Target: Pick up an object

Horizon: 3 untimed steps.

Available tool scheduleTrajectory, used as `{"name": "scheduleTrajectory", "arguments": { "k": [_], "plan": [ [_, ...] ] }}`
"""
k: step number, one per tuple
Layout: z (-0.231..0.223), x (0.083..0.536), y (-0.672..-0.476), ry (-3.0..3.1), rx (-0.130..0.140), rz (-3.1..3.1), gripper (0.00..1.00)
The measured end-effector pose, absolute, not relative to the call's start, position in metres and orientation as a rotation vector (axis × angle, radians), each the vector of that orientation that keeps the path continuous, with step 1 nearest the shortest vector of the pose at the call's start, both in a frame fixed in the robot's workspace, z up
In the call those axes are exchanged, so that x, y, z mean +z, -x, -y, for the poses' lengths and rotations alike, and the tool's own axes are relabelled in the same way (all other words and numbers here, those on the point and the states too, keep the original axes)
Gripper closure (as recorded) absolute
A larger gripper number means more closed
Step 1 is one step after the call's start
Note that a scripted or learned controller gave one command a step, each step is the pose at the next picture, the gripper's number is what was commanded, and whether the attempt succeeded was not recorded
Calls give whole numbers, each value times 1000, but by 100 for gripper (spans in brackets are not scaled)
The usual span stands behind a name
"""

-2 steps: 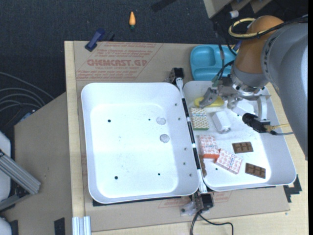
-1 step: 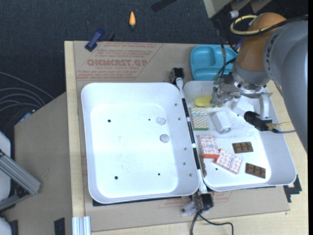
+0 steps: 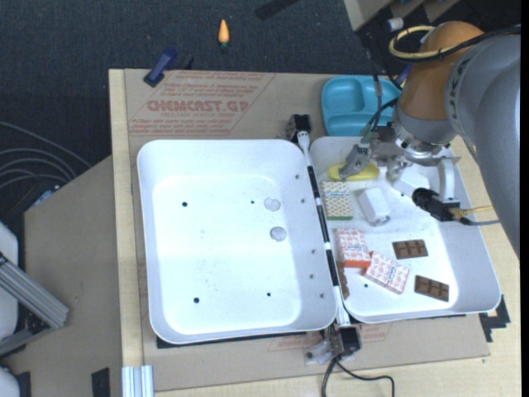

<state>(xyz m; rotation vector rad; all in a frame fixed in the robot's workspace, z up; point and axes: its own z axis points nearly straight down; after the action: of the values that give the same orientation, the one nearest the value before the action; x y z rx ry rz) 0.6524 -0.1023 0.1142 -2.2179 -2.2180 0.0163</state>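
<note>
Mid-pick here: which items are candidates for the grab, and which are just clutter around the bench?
Job items, all in the right bin:
yellow object by the end effector
white cylinder
two brown chocolate-like bars
red-and-white packets
patterned packet

Lying about:
blue tray
blue item
small orange item
left bin

Just one camera, fixed up high over the bench [image 3: 207, 98], tilted down at a slant. Far enough back to fit both bins in whole: left bin [image 3: 165, 164] around the middle, right bin [image 3: 471, 263] toward the right side. Some dark floor [image 3: 83, 23] across the top, cables [image 3: 33, 172] off to the left. Arm [image 3: 463, 64] entering from the upper right corner, big and close to the lens. No second view to overlap with.
</note>
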Motion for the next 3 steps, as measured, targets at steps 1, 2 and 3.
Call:
{"name": "scheduleTrajectory", "arguments": {
  "k": [1,2,3],
  "plan": [
    [111,89,-607,2227,-9,2225,0],
    [95,88,-661,2222,2,2221,0],
    [95,97,-659,2217,9,2217,100]
  ]
}}
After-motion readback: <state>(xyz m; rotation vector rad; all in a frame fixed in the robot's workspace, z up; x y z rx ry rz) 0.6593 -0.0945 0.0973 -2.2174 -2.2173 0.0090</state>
